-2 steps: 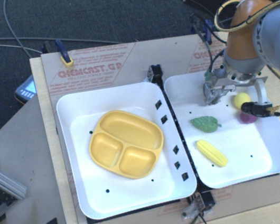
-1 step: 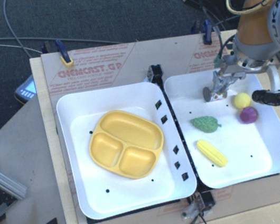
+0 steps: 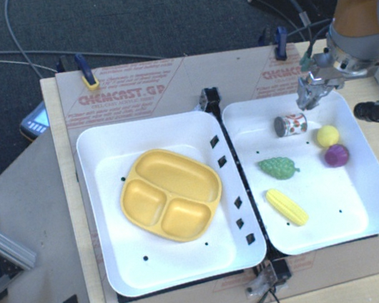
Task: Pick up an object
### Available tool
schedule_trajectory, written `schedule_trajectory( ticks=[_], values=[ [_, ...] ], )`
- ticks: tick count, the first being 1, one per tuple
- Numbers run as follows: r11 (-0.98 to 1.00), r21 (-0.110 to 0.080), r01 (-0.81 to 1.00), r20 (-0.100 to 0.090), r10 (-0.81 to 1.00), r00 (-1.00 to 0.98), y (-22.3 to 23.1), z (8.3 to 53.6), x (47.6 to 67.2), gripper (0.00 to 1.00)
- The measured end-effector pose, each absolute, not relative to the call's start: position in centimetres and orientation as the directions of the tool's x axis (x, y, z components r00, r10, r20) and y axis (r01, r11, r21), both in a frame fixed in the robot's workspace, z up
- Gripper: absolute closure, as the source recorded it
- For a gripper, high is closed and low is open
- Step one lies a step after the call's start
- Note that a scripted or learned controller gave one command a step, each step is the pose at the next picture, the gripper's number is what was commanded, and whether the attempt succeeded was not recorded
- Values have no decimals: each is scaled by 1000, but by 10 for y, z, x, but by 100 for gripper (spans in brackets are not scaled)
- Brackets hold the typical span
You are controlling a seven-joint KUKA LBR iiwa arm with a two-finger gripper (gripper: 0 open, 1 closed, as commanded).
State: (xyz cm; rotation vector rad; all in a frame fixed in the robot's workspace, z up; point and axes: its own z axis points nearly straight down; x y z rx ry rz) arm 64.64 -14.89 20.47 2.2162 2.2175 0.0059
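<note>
The right bin (image 3: 370,188) holds a small can lying on its side (image 3: 291,124), a yellow lemon (image 3: 327,135), a purple plum (image 3: 336,155), a green bunch of grapes (image 3: 278,167) and a yellow corn cob (image 3: 287,207). My gripper (image 3: 309,98) hangs over the bin's far edge, just right of and above the can. Nothing shows between its fingers, and their spacing is too small to make out.
The left bin (image 3: 107,220) carries a yellow divided plate (image 3: 171,193). Black clips (image 3: 210,97) line the seam between the bins. Blue clamps (image 3: 87,74) hold the cardboard at the back. Cables run across the dark floor behind.
</note>
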Motion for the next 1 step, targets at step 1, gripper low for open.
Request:
schedule_trajectory(
  ticks=[1],
  values=[
    [1,9,1000,-2,1000,-1,-151,270,646,100]
  ],
)
